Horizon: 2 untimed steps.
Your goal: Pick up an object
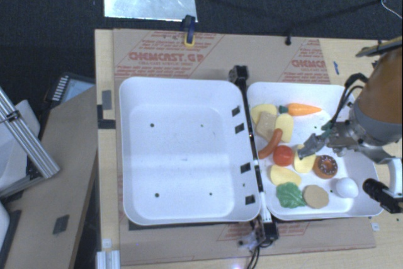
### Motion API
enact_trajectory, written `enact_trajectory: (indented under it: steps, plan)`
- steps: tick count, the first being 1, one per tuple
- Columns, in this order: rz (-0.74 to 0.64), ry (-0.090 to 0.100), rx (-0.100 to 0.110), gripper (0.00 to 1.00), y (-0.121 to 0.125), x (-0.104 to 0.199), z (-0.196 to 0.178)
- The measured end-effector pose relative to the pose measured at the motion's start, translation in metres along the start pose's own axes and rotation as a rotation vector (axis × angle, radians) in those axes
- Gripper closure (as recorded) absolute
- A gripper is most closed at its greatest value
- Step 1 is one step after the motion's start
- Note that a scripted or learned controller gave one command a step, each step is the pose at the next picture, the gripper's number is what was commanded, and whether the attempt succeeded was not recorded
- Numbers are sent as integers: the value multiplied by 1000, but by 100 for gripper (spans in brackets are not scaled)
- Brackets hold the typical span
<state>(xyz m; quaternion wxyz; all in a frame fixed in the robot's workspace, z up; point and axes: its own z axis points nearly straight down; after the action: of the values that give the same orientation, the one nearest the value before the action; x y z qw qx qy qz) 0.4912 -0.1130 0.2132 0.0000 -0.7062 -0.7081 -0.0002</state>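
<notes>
I see the arm (381, 94) reaching in from the right over the right-hand bin (264, 94), and its gripper (310, 147) hangs low among the toy food there. The dark fingers are small and blurred against the clutter, so I cannot tell whether they are spread or closed, and I see nothing clearly between them.

I take the tomato (284, 154) as my landmark, a round red piece near the middle of the bin's left half. The gripper tip sits just right of it, over a pale yellow piece (303, 164) that touches the tomato's right side. A red sausage (269, 143) lies touching the tomato's upper left; its long axis runs on a slant, upper end toward the far side of the bin, lower end toward the bin's left wall. Above the tomato is a cluster of yellow and tan pieces (272, 122). Farther up and to the right lies a carrot (303, 109), long axis nearly level across the view, green top pointing left, orange tip pointing right.

Right of the tomato, past the gripper, is a chocolate doughnut (326, 165). Below the tomato sits a yellow wedge (283, 174), then green broccoli (289, 194), a tan round biscuit (316, 196) and a white egg (346, 187) to the lower right.

The left-hand bin (132, 97) stands well left of the tomato, beside the right-hand bin.
</notes>
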Motion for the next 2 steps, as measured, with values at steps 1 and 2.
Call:
enact_trajectory:
  steps: [1,2]
  plan:
    - [-11,4,-2,0,55,89,30]
    - [-1,1,-3,100,54,82,18]
